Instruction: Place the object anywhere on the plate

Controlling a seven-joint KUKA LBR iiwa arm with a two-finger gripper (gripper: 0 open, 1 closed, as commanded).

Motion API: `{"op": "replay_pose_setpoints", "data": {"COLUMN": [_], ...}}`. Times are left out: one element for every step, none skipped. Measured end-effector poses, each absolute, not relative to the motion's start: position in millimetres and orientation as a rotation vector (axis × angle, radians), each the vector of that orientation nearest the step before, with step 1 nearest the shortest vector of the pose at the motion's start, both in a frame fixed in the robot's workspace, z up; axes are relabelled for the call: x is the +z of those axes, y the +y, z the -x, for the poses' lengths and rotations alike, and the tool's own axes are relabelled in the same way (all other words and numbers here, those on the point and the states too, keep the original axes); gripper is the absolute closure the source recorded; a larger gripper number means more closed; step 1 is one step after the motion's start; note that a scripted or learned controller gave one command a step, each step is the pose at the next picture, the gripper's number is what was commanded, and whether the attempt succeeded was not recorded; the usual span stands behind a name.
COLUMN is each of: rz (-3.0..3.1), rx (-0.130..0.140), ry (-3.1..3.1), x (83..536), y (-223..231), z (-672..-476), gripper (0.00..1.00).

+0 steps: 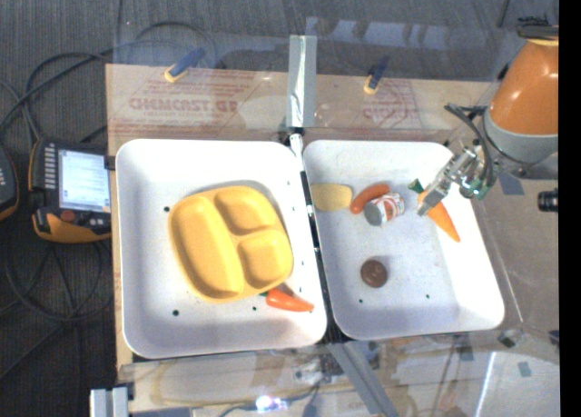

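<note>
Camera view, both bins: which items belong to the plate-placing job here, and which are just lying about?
Job items:
- yellow divided plate, left bin
- carrot by the end effector, the likely pick

Lying about:
- small can
- red pepper
- pale yellow piece
- brown disc
- orange-red pepper beside the plate
- handheld pendant off the bench

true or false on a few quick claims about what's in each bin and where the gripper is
1. The yellow plate lies in the left bin. True.
2. An orange pepper lies on the plate. False: it lies on the bin floor beside the plate's near edge.
3. The gripper is over the right bin. True.
4. The brown disc is in the left bin. False: it is in the right bin.
5. The carrot lies near the gripper. True.
</note>
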State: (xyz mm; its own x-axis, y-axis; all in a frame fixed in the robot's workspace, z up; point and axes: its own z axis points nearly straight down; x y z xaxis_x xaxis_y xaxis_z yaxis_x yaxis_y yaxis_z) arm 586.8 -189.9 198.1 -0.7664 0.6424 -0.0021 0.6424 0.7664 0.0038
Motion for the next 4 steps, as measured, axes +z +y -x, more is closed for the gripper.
{"op": "replay_pose_setpoints", "data": {"rz": [-0.883, -0.809, -0.804, -0.872], "rx": [0.001, -0.001, 0.003, 0.002], "ry": [3.011, 3.032, 3.035, 3.018], "x": [180, 185, 189, 184], "y": [-124, -75, -11, 81], "z": [-636.9, -634.8, -615.7, -580.4], "gripper": [1.00, 1.00, 1.00, 1.00]}}
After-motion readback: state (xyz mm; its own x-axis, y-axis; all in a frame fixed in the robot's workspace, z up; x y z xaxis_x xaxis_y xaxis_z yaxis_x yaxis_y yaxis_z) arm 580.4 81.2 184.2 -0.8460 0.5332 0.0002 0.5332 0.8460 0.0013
